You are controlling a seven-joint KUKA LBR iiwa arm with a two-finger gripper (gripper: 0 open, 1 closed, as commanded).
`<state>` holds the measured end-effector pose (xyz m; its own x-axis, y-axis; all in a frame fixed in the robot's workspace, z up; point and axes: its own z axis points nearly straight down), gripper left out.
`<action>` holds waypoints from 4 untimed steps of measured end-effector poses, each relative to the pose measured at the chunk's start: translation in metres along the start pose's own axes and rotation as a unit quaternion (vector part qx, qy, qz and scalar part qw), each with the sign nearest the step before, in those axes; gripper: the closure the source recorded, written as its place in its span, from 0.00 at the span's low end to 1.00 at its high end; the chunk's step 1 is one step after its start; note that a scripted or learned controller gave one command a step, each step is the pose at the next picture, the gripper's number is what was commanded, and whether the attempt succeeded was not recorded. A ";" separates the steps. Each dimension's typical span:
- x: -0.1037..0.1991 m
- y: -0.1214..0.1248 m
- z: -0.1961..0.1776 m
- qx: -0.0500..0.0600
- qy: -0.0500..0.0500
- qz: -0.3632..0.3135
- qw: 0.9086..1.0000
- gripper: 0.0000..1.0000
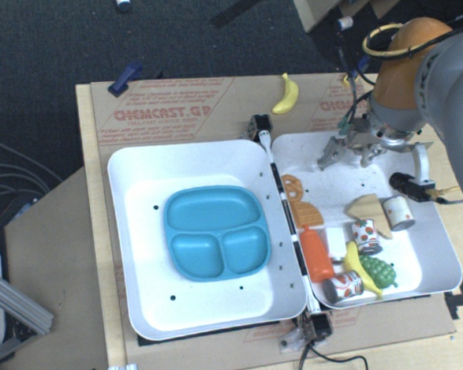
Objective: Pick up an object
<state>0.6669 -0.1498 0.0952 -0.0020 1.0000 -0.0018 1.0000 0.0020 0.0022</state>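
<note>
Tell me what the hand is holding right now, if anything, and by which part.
Nothing. The hand hangs open over a bare patch at the back of the right bin, with nothing between its fingers. The toys lie nearer the front of that bin.

From my remote seat, the candidates all lay in the right bin (437, 241). A pretzel (292, 187) sat against the left wall, with a tan bread slice (305, 214) just nearer and an orange carrot-like stick (316, 255) lying lengthwise nearer still. A red-and-white can (347, 284) rested on its side at the near edge, touching a yellow banana (359, 267) and green grapes (379, 273). A second printed can (366, 236), a tan wedge (366, 205) and a silver cylinder (397, 212) lay toward the right.
</note>
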 end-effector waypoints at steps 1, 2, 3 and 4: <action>0.035 0.000 0.011 0.002 0.002 0.000 1.000 0.00; 0.035 0.000 0.000 0.002 0.001 0.000 1.000 1.00; 0.035 0.000 0.000 0.002 0.001 0.000 1.000 0.00; 0.058 0.000 0.010 0.002 0.001 0.001 1.000 0.00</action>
<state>0.6664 -0.0915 0.0848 -0.0010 1.0000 0.0008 1.0000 0.0010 -0.0024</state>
